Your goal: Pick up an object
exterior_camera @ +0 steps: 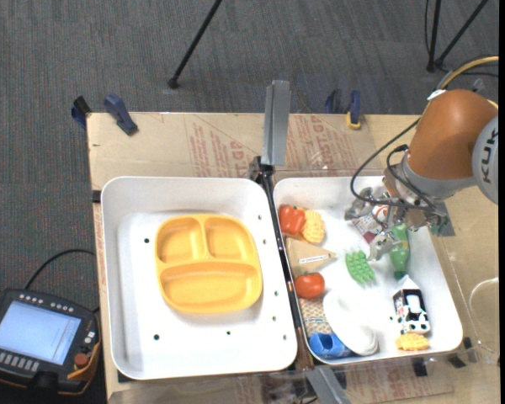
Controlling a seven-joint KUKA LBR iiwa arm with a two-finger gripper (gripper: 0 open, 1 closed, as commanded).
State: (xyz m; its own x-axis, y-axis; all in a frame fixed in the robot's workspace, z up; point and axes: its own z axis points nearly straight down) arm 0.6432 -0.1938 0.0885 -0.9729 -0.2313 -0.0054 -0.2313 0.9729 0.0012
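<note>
Sitting at the far left on the floor, a teach pendant (35, 337) with its pale screen lit. Lying in the left bin (118, 225), a yellow divided plate (209, 262), flat and roughly centred, touching nothing else. Standing between the two bins, a grey upright post (276, 124).

Crowding the right bin (449, 297): an orange pepper (292, 219) and a yellow corn piece (314, 225) touching each other by the left wall; just below them a tan wedge (310, 255); below that a red tomato (310, 285). Lying near the front wall, a blue item (324, 344) partly tucked under a white plate (351, 320). Lying mid-bin, a green ridged piece (359, 267). Standing near the front right corner, a small milk carton with cow markings (411, 306), with a yellow waffle-like piece (414, 341) just in front of it.

Reaching in from the right, the grey arm with its orange band (451, 141), hanging the gripper (390, 234) low over the back right part of the bin. Hovering just beside a green object (400, 261), apparently touching it; not possible to tell how far the jaws are parted or whether anything is clasped.
</note>
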